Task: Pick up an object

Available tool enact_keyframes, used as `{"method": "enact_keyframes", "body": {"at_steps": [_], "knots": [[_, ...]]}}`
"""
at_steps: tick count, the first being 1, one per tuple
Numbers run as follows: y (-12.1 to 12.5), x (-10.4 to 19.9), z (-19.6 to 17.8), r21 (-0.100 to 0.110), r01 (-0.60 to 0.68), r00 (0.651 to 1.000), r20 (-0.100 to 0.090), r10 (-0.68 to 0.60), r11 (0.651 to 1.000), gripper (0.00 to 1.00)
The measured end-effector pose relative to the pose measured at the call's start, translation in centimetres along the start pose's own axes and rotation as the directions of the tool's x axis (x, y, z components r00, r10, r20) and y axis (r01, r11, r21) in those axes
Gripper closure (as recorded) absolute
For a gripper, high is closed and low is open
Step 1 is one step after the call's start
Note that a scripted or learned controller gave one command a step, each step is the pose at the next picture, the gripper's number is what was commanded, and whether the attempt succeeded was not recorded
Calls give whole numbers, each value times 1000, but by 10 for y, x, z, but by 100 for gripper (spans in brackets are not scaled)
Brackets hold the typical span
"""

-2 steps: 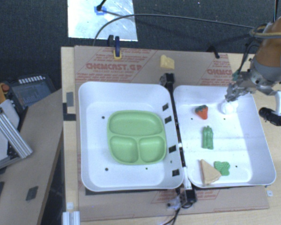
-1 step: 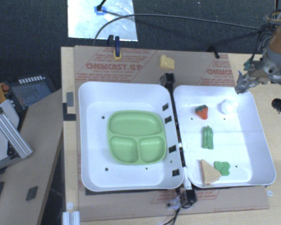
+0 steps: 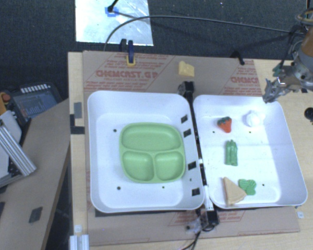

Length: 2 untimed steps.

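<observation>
White plastic bins sit side by side on a brown cardboard sheet (image 3: 146, 69) that covers the bench. On the far left, beside the bench, there is a dark device with a small screen (image 3: 34, 104) and an aluminium bar (image 3: 10, 147). The left bin (image 3: 101, 108) holds a green divided plate (image 3: 150, 152) with three compartments; it lies flat near the middle of the bin. Behind the bins, on the cardboard, a small yellow piece (image 3: 186, 68) lies alone, and a blue and yellow clamp (image 3: 130, 52) grips the far edge of the cardboard.

The right bin (image 3: 289, 155) holds five small objects. A red and green toy like a strawberry (image 3: 225, 123) lies near the far left part of this bin. Just below it in the view is an upright-looking green piece (image 3: 231, 153). Near the front edge, a tan wedge (image 3: 232, 190) touches or almost touches a small green leafy toy (image 3: 248, 186). A white round object (image 3: 253, 119) lies at the far right part of the bin, well apart from the wedge.

At the right edge, the gripper (image 3: 272, 94) hangs above the far right corner of the right bin, near the white round object but not touching it. Nothing is between its fingers; whether they are spread or closed I cannot tell.
</observation>
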State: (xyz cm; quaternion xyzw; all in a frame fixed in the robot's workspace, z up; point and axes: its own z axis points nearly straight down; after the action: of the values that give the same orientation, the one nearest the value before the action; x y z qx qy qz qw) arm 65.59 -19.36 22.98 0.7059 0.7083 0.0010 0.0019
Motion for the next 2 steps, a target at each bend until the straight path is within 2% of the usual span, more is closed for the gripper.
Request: {"method": "enact_keyframes", "body": {"at_steps": [1, 2], "knots": [[-7, 54, 10, 3, 6, 1000, -3, -6, 1000, 100], [-29, 103, 7, 5, 5, 1000, -2, -5, 1000, 100]]}}
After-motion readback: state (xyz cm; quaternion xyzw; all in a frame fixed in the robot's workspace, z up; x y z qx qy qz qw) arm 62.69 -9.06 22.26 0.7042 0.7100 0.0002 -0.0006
